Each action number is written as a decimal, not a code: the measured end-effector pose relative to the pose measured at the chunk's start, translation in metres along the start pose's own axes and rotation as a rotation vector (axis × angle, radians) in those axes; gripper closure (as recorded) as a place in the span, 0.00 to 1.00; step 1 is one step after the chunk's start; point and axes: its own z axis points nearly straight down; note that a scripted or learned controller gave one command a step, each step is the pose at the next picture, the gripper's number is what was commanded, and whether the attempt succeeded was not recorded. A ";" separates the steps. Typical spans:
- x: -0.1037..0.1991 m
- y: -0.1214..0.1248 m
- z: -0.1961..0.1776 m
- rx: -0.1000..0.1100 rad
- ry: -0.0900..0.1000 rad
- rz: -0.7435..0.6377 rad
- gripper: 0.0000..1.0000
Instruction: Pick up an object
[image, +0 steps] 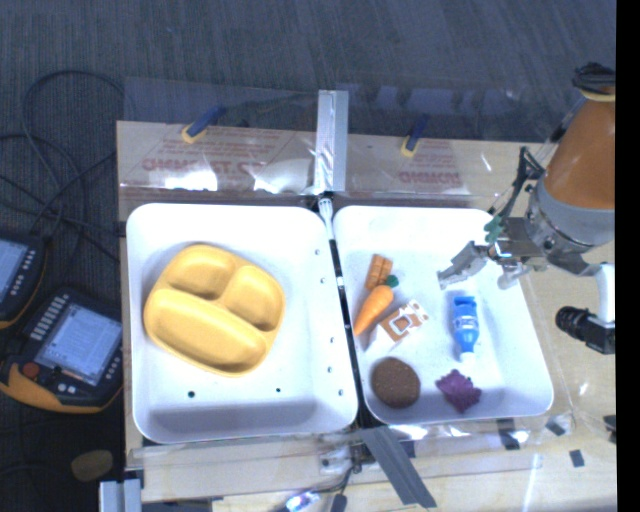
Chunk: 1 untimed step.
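Blue bottle (463, 324) just below fingers (462, 264)

No text can be read; red print on the plastic sheet (190, 160) (behind the bins) is blurred.

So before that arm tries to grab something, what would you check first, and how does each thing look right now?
1. Gripper over the right bin, where the small things lie: ok.
2. Fingers free of any object: ok, they stand open.
3. Blue bottle lies just below the gripper, apart from its neighbours: ok.
4. Carrot has room around it: not ok, it lies against the bin's left wall.
5. Gripper height above the bin floor: cannot tell.
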 end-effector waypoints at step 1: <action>-0.059 -0.015 0.092 0.000 0.000 -0.029 0.00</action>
